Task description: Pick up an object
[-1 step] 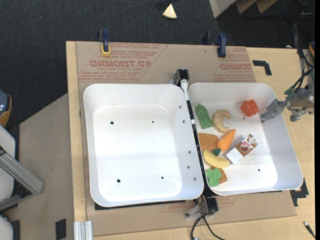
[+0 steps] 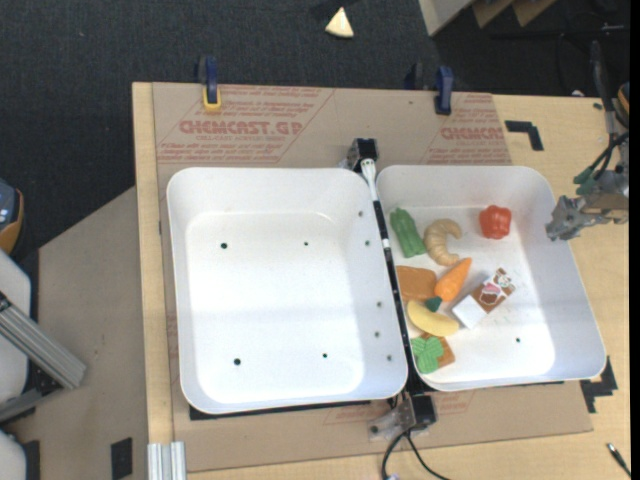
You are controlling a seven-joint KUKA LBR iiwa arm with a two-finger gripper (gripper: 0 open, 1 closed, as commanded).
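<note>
Camera view, near to far: we see the right bin holding every toy food, bunched toward its left wall, so any pick must happen there. Nearest lies a green leafy piece, then a banana, a small white-and-brown block, a carrot, a croissant, a green vegetable and, farthest, a red tomato. The left bin has only bare floor. At the right bin's far right rim hangs the gripper, carrying nothing; we cannot tell its spread.
</note>
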